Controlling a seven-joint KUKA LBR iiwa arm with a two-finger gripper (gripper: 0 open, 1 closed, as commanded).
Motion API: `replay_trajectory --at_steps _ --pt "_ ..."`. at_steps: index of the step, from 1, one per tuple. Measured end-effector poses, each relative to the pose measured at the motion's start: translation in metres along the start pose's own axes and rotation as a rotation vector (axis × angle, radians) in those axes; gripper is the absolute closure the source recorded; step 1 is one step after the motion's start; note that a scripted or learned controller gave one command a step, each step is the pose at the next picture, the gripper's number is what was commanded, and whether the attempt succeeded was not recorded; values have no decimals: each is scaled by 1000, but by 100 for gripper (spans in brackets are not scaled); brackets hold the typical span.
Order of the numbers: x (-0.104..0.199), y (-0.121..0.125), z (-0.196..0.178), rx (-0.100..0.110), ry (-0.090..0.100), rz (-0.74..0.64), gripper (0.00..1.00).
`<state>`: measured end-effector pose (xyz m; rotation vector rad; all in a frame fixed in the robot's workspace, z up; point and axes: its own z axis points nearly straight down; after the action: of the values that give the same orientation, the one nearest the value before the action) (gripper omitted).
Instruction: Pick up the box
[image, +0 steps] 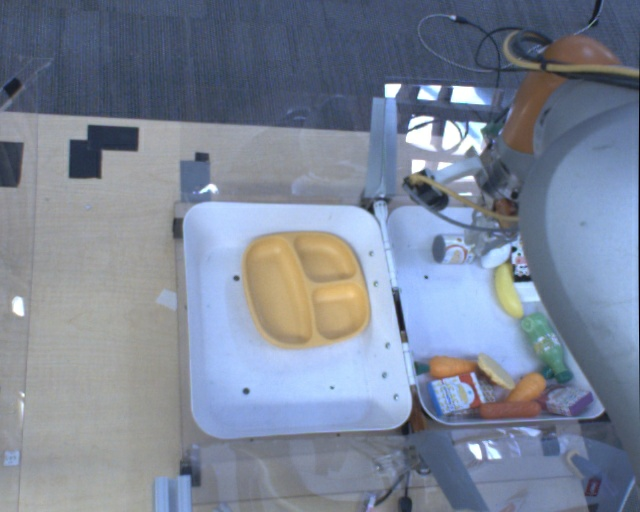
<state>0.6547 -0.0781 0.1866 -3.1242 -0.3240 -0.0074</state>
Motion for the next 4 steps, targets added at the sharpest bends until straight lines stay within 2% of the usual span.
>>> replay_trajectory --at_steps 1,2,3,4 --pt "-30 59 -223 -2 0 -73 100" --pt "-82 68 -114 1 -5 -236 100" --pt "-23 90 -250 -2 -1 -76 100" --pt "-13 105 -249 -2 -1 -3 100"
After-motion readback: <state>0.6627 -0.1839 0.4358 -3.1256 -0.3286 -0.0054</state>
